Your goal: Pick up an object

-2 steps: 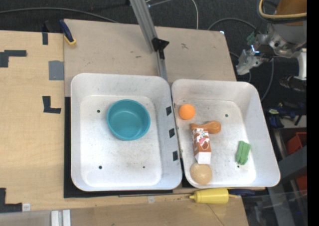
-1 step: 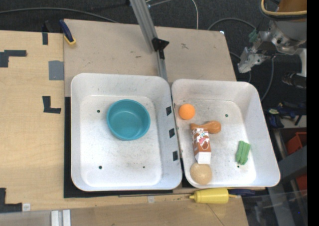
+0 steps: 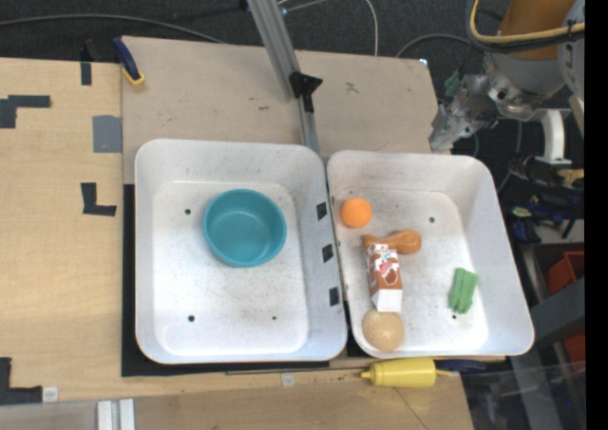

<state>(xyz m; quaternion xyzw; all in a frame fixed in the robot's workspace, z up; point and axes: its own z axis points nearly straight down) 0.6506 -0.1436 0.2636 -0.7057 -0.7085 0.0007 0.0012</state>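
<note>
Five Objects Lay in the Right Bin

Five objects sat in the right bin (image 3: 475, 177): orange ball (image 3: 356, 213), carton (image 3: 385, 277), beige ball (image 3: 383, 330), green piece (image 3: 463, 289), brown piece (image 3: 403, 242). A teal bowl (image 3: 245, 227) occupied the left bin (image 3: 157, 229). The end effector (image 3: 448, 129) hung past the right bin's far rim, holding nothing visible; its opening could not be told.

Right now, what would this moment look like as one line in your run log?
phase: pre-grasp | gripper: above right bin's far rim, nothing held | right bin: orange ball, carton, green piece | left bin: teal bowl
</note>
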